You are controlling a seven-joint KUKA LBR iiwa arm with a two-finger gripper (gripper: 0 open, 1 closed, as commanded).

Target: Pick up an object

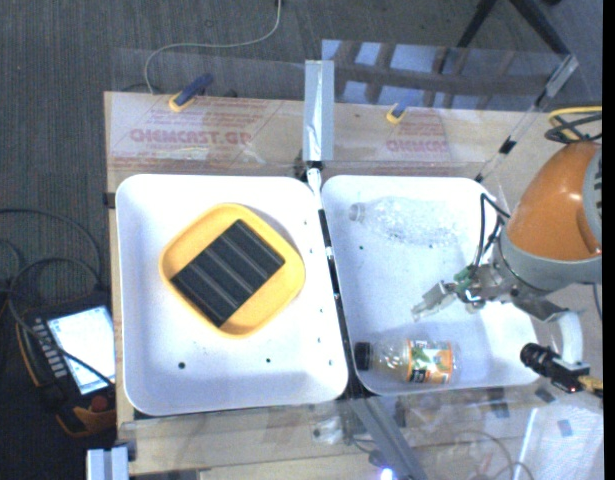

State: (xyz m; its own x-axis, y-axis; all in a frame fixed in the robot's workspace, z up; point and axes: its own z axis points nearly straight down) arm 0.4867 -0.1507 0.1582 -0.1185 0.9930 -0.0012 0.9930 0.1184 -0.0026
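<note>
A small clear bottle with an orange label and a black cap lies on its side along the front wall of the right bin. A crumpled clear plastic bottle lies near that bin's back wall. In the left bin sits a yellow dish holding a black ridged slab. My gripper hangs over the right part of the right bin, pointing left, a little behind the small bottle and apart from it. Nothing is seen in its grasp.
The grey and orange arm covers the right bin's right edge. A metal post stands behind the divide between the bins. Cables and a small screen lie on the floor to the left.
</note>
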